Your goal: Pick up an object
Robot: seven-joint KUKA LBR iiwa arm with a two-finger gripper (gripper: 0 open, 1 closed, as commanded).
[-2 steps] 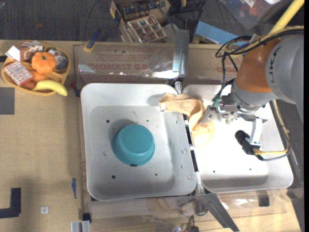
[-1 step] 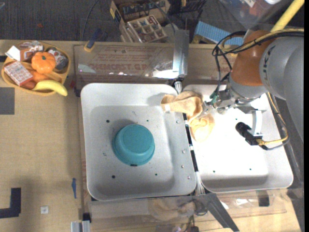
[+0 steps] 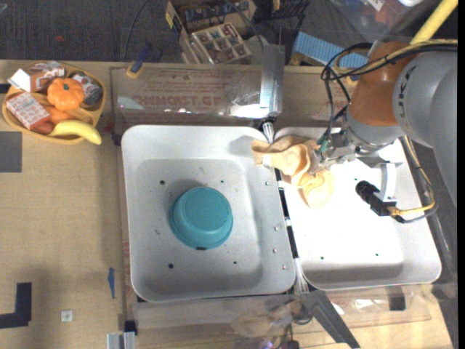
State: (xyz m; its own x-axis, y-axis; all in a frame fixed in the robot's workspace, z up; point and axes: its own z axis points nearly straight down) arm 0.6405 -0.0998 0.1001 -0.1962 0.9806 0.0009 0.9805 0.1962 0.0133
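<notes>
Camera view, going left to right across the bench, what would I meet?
Bowl of toy fruit → teal bowl in the left bin → tan cloth → hand → right bin.

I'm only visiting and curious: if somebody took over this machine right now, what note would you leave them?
Claw: at the back of the right bin, on a tan cloth; whether it grips the cloth can't be told.
Cloth: bunched over the divide between the bins, mostly in the right one.
Teal bowl: upside down in the middle of the left bin, untouched.
Done: the claw has reached the cloth.
Left: confirm a grip and lift it.
</notes>
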